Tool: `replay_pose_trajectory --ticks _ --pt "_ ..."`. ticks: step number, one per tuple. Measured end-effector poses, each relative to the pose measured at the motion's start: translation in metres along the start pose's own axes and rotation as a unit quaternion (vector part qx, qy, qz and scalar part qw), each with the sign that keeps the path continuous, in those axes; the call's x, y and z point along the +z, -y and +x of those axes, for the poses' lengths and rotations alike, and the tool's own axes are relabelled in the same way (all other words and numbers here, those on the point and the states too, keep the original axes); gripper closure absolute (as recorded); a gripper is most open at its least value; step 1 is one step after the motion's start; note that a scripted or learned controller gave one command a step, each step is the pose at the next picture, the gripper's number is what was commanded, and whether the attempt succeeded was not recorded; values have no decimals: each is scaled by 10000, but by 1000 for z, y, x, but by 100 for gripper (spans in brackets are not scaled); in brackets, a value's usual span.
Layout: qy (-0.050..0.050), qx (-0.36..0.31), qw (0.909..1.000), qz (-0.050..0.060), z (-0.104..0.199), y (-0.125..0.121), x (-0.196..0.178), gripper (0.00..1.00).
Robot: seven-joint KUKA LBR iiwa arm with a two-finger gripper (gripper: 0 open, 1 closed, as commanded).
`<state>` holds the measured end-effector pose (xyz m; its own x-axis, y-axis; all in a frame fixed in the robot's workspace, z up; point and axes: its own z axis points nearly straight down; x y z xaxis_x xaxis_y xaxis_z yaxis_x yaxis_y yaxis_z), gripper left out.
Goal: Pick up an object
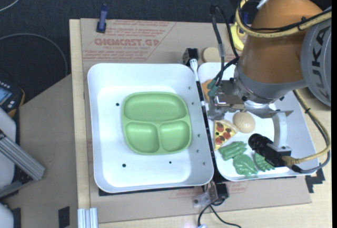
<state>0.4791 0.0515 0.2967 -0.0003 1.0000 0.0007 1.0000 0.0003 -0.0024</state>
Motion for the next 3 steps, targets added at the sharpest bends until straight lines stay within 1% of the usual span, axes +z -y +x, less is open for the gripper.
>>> replay_pose_trajectory --ticks 1,2,3 --pt "11 23 10000 -83 -57 -1 -135 100" --pt "1 3 10000 5 -38 0 -70 100" --pt "0 10 10000 -13 -41 -64 7 100"
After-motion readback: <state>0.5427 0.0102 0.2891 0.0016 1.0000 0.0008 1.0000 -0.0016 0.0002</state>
